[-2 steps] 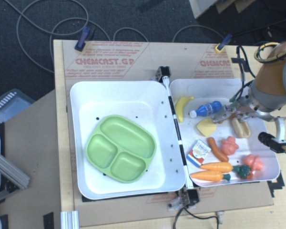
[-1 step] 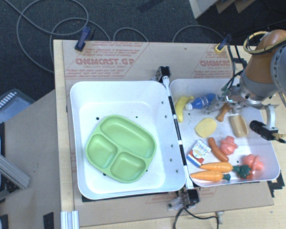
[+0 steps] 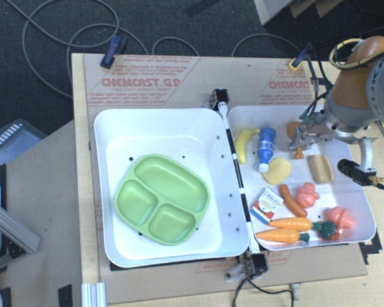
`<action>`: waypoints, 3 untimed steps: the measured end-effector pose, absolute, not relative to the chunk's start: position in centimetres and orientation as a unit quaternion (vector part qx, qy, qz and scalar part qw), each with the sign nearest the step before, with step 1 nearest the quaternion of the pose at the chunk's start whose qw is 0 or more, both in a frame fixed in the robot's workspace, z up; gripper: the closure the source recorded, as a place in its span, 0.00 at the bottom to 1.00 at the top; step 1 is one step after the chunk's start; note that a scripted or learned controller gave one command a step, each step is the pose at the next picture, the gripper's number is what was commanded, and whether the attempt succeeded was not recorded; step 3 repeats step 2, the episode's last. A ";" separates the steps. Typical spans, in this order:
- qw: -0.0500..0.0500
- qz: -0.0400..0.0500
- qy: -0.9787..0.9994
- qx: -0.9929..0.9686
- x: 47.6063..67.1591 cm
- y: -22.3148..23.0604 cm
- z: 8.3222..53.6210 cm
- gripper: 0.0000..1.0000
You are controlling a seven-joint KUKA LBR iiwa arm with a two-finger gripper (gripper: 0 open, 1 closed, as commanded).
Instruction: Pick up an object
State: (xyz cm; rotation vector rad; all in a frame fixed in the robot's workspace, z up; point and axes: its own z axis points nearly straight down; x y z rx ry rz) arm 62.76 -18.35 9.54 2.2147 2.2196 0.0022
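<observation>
The right bin (image 3: 366, 200) holds several toy foods. A yellow banana (image 3: 244, 144), a blue bottle (image 3: 265, 148) and a pale yellow round piece (image 3: 279, 170) lie in its left half. A tan bread loaf (image 3: 320, 169), a red sausage (image 3: 292, 200), a pink piece (image 3: 307, 194), two carrots (image 3: 288, 229), a small carton (image 3: 267, 204) and a pink and green piece (image 3: 335, 222) lie further front. My gripper (image 3: 305, 136) is low at the bin's back, right beside a small orange object (image 3: 293, 132), which it partly hides.
The left bin (image 3: 109, 133) holds a green divided plate (image 3: 162, 199). A black clamp (image 3: 219, 97) sits where the bins meet at the back. The grey arm (image 3: 358, 94) comes in over the right bin's far right corner, with a black part (image 3: 355, 171) hanging over the bin's right side.
</observation>
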 end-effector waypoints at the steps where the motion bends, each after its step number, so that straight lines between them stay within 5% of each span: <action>1: 0.001 0.001 0.708 0.707 59.4 -14.2 17.7 1.00; 2: -0.001 0.000 0.708 0.707 57.1 -8.4 20.4 1.00; 3: -0.001 0.000 0.708 0.707 57.1 -8.4 20.4 1.00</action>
